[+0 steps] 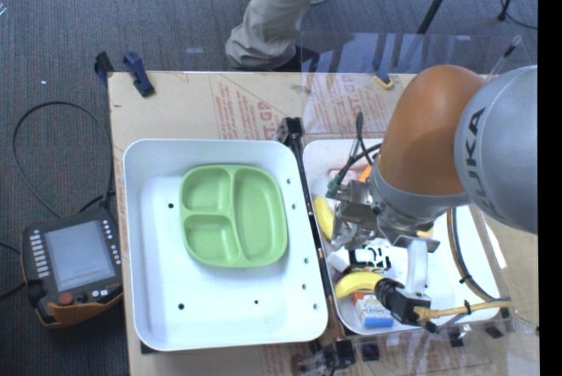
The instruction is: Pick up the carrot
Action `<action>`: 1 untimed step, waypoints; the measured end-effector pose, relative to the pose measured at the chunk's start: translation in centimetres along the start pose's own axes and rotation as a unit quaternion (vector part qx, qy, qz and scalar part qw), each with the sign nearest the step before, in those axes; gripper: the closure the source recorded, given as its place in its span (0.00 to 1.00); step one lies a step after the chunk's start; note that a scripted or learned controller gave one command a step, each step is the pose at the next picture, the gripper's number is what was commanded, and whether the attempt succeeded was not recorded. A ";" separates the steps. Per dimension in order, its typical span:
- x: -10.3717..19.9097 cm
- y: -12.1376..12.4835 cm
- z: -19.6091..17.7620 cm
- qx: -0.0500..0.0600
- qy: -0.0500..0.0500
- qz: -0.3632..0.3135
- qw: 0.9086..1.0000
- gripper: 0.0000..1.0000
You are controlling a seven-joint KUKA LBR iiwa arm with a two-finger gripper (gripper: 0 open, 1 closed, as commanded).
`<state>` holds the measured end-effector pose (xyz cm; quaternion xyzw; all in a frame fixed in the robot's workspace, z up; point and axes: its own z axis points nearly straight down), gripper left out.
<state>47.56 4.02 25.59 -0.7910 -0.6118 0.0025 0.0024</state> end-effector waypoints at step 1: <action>-5.3 1.4 -1.0 -0.001 -0.001 0.002 1.000 1.00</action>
